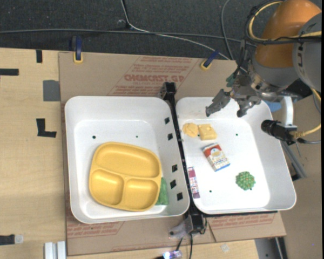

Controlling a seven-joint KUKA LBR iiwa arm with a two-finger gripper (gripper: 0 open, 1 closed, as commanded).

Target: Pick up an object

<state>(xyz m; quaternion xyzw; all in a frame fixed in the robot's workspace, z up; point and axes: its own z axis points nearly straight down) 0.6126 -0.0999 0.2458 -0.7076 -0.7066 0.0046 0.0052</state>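
Left bin (75, 144): yellow tray (125, 176). Right bin (270, 161): cheese pieces (201, 131), carton (216, 157), broccoli (245, 180). Gripper (228, 108) spread wide, empty, above.

White are both bins (75, 144); the left one bears a yellow divided tray (124, 174) with a green thing (162, 193) at its 4 o'clock. In the right bin: pale yellow pieces (201, 131), a red-and-white carton (216, 157), a green knobbly ball (245, 180)
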